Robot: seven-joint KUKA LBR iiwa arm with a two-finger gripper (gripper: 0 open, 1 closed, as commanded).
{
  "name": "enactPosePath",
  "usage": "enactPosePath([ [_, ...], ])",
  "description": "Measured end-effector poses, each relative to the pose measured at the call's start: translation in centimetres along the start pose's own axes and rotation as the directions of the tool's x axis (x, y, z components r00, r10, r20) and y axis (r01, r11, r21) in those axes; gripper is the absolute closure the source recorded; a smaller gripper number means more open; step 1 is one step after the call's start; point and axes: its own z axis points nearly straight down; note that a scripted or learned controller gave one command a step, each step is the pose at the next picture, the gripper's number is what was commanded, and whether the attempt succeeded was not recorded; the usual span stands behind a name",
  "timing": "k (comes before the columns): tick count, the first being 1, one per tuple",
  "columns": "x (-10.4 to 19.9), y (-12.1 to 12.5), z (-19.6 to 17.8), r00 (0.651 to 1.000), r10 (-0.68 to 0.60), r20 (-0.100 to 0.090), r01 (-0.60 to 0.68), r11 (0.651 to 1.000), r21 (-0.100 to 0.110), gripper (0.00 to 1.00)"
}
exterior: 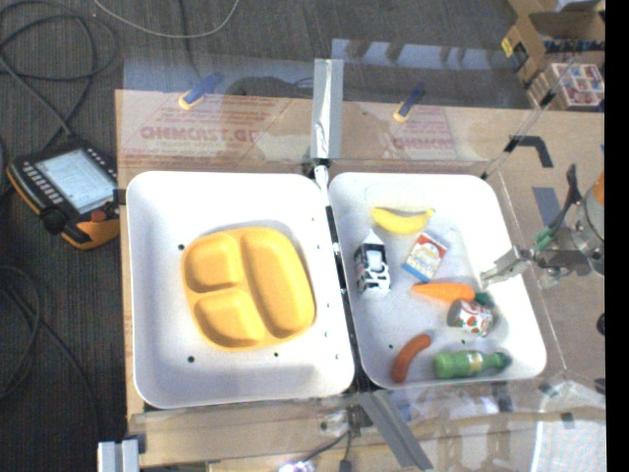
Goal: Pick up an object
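Orange carrot (pixel 444 290) lies mid right bin (pixel 511 226), you see, banana (pixel 401 219) at its eleven o'clock, can (pixel 471 317) at five. Your gripper (pixel 499 268) hovers at the carrot's two o'clock; its grip I cannot tell.

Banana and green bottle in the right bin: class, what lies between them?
In the camera view, between the banana and the green bottle lie the small carton, the carrot and the can.
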Motion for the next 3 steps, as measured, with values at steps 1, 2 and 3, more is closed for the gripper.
enactPosePath([
  [1, 5.2, 3.7, 9.4, 0.999, -0.036, -0.001, 0.036, 0.999, 0.001, 0.00],
  [2, 3.6, 5.2, 14.5, 0.993, -0.114, 0.006, 0.114, 0.993, -0.011, 0.00],
  [3, 3.7, 5.5, 13.5, 0.993, -0.115, 0.006, 0.115, 0.993, -0.017, 1.00],
])
